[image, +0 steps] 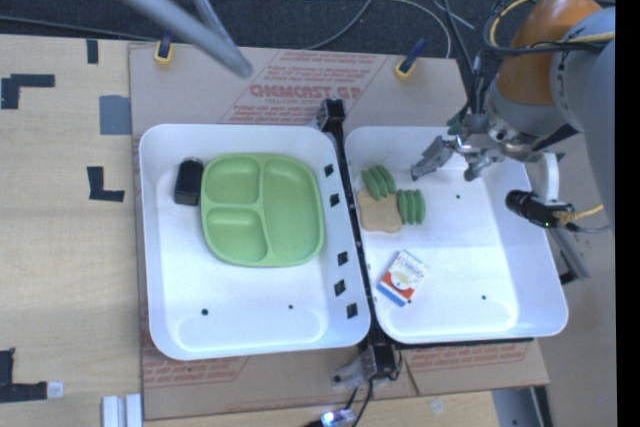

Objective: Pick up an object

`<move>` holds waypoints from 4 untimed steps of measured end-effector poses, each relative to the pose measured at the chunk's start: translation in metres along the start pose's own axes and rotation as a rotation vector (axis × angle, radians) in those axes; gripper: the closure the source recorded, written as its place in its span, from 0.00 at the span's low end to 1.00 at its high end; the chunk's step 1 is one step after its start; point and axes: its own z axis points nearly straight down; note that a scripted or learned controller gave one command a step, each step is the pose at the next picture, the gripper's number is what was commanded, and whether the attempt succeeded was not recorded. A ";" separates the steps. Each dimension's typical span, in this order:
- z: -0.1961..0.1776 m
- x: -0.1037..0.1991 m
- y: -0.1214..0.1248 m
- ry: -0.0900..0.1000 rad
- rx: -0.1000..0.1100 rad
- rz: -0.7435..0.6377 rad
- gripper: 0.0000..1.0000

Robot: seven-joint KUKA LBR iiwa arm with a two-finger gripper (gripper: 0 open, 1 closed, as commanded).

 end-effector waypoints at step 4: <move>-0.001 0.007 0.019 0.001 -0.008 0.001 1.00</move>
